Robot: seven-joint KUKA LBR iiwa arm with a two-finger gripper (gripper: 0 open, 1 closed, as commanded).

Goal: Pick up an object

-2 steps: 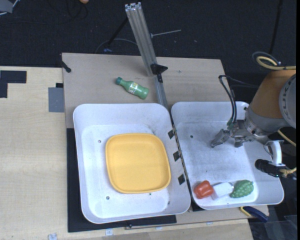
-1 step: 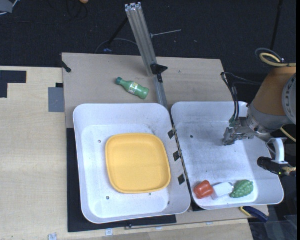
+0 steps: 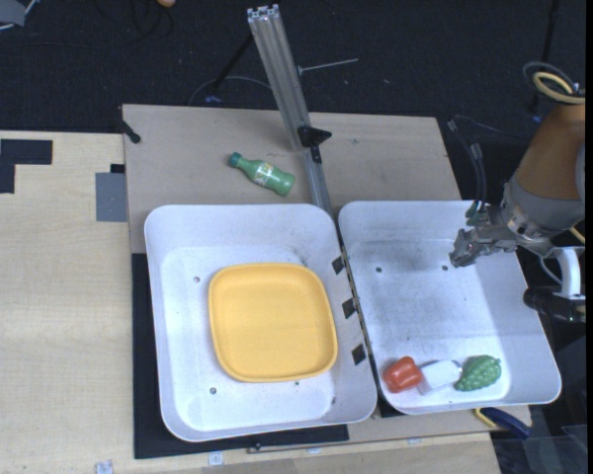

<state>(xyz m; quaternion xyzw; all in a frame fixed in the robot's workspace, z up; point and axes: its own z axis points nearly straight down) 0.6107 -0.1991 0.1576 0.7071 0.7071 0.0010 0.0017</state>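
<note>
Along the near edge of the right bin (image 3: 425,265) lie three small objects in a row: a red pepper (image 3: 403,373), a white block (image 3: 440,375) and a green bunch of grapes (image 3: 478,372). My gripper (image 3: 464,253) hangs over the right bin's far right part, well above and behind those objects, with nothing seen between its fingers. The left bin (image 3: 178,265) holds a yellow square plate (image 3: 273,321) lying flat in its middle.
A green bottle (image 3: 262,173) lies on its side on the bench behind the left bin. A slanted metal rail (image 3: 289,77) rises from the bench behind the gap between the bins. Black clips (image 3: 348,306) sit along the shared bin edge.
</note>
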